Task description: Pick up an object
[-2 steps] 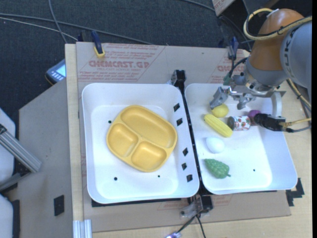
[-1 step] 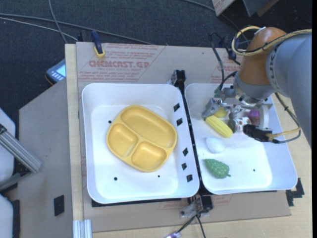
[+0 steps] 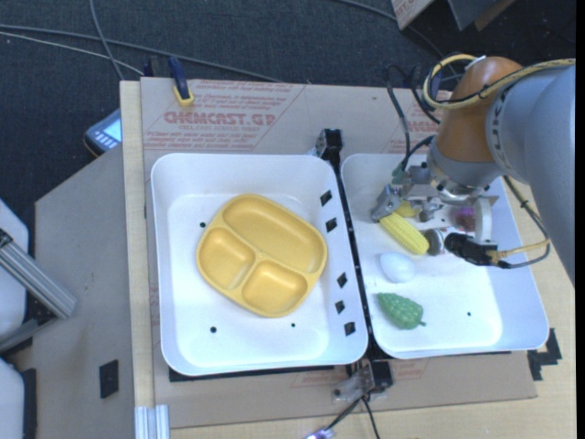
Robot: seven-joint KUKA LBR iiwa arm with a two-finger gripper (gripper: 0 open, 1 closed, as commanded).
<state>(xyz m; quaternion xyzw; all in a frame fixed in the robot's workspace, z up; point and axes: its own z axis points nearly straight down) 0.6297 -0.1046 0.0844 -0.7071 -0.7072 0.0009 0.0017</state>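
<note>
Two white bins are set side by side on the surface (image 3: pixel 228 108). The left bin (image 3: pixel 174 245) carries a yellow divided plate (image 3: pixel 262 254), lying flat near its middle. The right bin (image 3: pixel 512 309) carries three loose items: a yellow corn cob (image 3: pixel 405 233), a small white object (image 3: pixel 398 266) and a green knobbly object (image 3: pixel 400 309). The gripper (image 3: pixel 422 207) is lowered into the right bin's far-left part, just beside or touching the corn cob (contact cannot be confirmed). Whether it is spread or pinching cannot be told; nothing is clearly seen between its parts. The cob lies near the bin's left wall, so approach room is judged tight there. More open floor is seen toward the near-right corner.
</note>
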